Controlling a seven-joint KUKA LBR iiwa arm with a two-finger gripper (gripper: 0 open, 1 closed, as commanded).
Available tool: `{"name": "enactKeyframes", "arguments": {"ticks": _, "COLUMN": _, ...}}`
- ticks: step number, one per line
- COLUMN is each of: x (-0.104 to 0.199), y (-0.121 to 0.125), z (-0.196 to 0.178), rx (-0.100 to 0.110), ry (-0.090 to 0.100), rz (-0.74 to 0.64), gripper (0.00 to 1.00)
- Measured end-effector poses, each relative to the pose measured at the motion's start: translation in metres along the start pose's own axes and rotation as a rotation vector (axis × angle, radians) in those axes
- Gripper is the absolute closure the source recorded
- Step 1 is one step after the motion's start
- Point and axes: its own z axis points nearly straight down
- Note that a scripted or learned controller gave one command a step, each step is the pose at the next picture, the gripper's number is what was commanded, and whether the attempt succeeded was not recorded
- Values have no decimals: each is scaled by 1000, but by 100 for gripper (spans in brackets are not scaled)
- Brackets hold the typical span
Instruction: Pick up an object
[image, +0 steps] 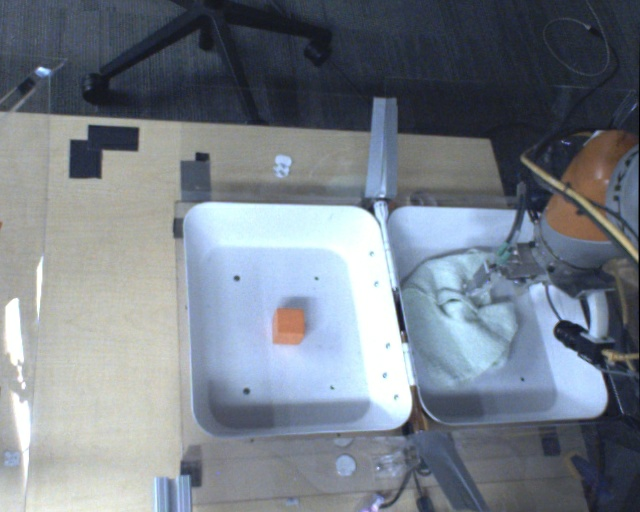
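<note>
A small orange cube (289, 326) lies near the middle of the left bin (215, 300). A crumpled pale grey-green cloth (455, 320) fills much of the right bin (570, 395). My gripper (488, 280) reaches in from the right and sits low over the cloth's upper right part, right at its folds. The arm's orange band (590, 190) and grey wrist stand above the right bin's far right corner. The view does not show whether any cloth is gripped.
A metal post (381, 150) stands behind the wall between the two bins. Cables run along the arm at the right edge. Black tape patches (100, 148) mark the wooden bench at the back left. A chair base stands on the floor beyond the bench.
</note>
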Motion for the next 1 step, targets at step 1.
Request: {"name": "enactKeyframes", "arguments": {"ticks": 1, "x": 1, "y": 2, "z": -11, "rx": -4, "ry": 0, "rz": -2, "gripper": 100}}
